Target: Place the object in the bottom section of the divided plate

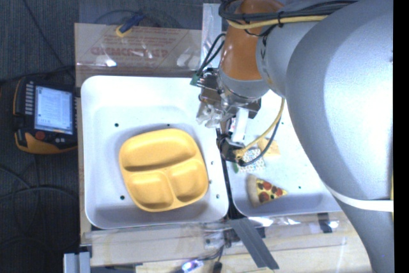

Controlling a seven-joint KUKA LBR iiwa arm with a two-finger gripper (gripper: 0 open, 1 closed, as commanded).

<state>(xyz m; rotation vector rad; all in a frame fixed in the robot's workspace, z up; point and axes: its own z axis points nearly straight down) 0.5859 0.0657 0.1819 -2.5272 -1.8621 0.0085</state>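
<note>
A yellow divided plate lies in the left bin, with one wide section at the far side and two smaller sections at the near side; all three hold nothing. My gripper hangs over the wall between the two bins, just beyond the plate's far right corner. Nothing can be made out in its grasp. In the right bin, a toy pizza slice lies near the front. A speckled grey piece and a pale yellow wedge lie just right of the gripper.
The arm's large grey body covers most of the right bin. A clear plastic sheet lies behind the left bin. A handheld pendant sits on the floor to the left.
</note>
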